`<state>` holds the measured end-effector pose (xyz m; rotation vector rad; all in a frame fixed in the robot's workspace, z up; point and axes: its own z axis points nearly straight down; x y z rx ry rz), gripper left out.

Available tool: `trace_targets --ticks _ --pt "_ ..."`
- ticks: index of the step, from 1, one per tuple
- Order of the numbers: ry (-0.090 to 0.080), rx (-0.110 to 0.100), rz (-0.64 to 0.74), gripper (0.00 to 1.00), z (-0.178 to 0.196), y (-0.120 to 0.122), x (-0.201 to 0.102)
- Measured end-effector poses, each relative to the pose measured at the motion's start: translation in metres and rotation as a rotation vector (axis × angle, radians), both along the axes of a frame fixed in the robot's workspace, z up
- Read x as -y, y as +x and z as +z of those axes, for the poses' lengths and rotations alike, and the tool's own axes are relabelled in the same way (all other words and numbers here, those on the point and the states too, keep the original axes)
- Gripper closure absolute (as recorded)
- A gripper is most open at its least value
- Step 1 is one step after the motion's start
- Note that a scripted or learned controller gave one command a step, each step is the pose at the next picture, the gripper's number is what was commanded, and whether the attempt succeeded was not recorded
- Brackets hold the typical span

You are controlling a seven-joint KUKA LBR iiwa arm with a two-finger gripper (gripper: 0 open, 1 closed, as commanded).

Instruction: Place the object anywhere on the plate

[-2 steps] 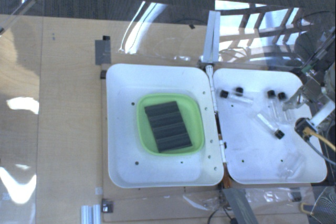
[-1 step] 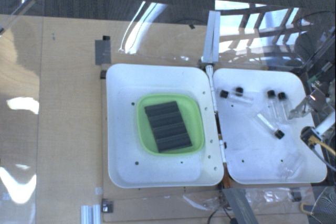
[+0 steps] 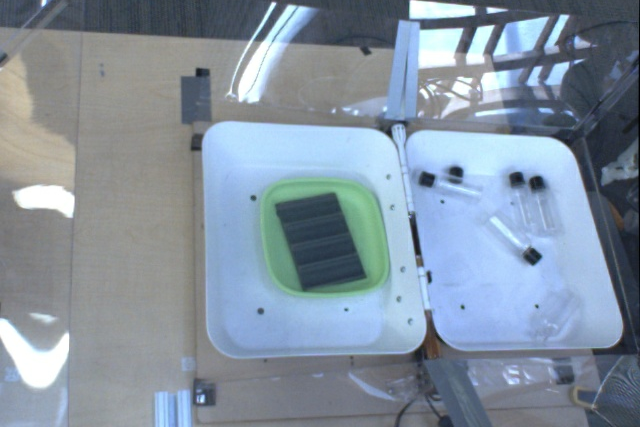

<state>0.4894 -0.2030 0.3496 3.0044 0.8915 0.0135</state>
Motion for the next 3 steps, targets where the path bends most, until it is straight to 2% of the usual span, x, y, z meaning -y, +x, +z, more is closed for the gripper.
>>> trace_targets --ticks 1,2,3 --pt "0.004 -0.007 -0.065 0.00 -0.057 -0.001 0.002" --pt "0.003 -0.005 -0.142 0.00 -0.036 -0.001 0.003" --pt "0.006 -0.009 -0.191 0.00 -0.087 0.022 0.002"
